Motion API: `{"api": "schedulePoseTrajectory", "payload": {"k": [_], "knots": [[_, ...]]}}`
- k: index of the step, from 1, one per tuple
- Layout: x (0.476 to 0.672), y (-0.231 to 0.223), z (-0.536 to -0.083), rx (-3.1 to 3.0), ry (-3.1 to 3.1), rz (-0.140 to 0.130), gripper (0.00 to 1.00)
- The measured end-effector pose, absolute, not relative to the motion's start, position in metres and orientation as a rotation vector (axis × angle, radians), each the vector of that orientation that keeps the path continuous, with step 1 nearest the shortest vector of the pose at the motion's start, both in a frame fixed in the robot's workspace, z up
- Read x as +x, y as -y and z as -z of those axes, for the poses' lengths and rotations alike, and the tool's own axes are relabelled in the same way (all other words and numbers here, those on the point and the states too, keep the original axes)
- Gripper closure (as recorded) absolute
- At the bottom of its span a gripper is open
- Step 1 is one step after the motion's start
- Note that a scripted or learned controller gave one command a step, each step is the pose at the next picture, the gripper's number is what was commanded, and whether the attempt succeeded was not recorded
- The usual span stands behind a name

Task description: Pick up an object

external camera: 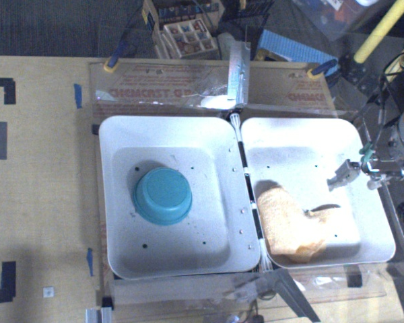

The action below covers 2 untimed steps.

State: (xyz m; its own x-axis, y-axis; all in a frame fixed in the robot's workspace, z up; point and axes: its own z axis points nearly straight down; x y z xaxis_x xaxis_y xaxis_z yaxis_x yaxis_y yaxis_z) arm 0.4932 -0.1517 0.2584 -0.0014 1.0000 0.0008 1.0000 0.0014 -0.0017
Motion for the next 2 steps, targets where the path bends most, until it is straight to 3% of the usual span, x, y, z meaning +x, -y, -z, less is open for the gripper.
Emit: {"api": "schedulePoseTrajectory", "payload": {"k": [1,2], "knots": [[0.505,0.179,-0.106,-2.293,2.146,-0.001,0.00],[0.532,0.211,-0.089,-2.264,2.171,0.015,0.00]]}}
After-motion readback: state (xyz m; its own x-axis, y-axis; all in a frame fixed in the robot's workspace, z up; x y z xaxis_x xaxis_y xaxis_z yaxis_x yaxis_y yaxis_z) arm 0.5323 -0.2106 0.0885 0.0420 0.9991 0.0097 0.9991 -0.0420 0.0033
